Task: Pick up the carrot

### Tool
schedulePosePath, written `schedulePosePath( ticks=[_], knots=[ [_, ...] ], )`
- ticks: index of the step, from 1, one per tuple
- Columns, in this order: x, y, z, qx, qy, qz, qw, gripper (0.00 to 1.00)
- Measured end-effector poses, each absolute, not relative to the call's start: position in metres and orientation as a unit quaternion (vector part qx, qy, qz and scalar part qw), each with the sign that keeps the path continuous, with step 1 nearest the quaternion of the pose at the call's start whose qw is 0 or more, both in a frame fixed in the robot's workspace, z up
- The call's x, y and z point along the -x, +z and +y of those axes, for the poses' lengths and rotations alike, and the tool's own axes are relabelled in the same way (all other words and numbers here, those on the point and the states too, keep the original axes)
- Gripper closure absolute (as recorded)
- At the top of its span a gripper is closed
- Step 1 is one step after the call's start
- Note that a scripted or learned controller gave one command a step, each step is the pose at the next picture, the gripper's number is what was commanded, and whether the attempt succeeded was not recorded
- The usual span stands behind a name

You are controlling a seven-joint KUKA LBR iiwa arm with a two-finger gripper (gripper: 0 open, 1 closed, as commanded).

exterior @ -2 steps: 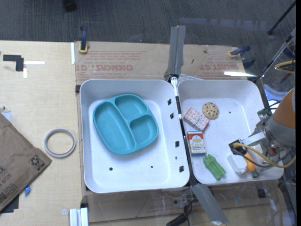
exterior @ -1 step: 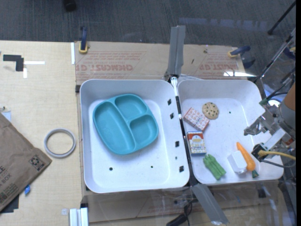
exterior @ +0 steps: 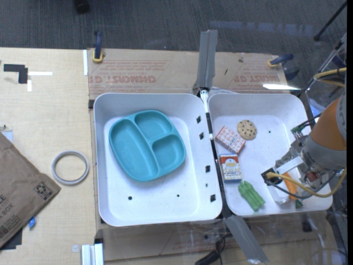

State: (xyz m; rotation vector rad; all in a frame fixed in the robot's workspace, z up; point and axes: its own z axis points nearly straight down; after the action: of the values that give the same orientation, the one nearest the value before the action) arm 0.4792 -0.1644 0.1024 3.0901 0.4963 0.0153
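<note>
The carrot (exterior: pixel 290 186) is a small orange piece with a green end, lying on the floor of the right bin (exterior: pixel 265 106) near its front right corner. My gripper (exterior: pixel 282 182) is low over that corner, right at the carrot and partly covering it. The grey arm with its orange band (exterior: pixel 330 130) comes in over the bin's right wall. From this angle the wrist and cables hide much of the contact between gripper and carrot.
In the right bin lie a cookie (exterior: pixel 247 129), a red-and-white packet (exterior: pixel 230 139), a small box (exterior: pixel 230 167) and a green pea pod (exterior: pixel 251 196). The left bin (exterior: pixel 105 148) holds a blue divided plate (exterior: pixel 147 144). A tape ring (exterior: pixel 70 167) sits on the bench at left.
</note>
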Motion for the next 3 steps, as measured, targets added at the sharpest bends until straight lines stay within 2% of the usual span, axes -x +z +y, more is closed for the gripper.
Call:
schedulePosePath(
  ticks=[1,2,3],
  knots=[
    [-0.477,0.127,-0.183,-0.995,-0.0020,0.102,-0.001,0.00],
    [-0.477,0.123,-0.139,-0.994,-0.0027,0.114,-0.002,0.00],
    [-0.539,0.117,-0.208,-0.946,-0.0016,0.325,-0.001,0.00]
  ],
)
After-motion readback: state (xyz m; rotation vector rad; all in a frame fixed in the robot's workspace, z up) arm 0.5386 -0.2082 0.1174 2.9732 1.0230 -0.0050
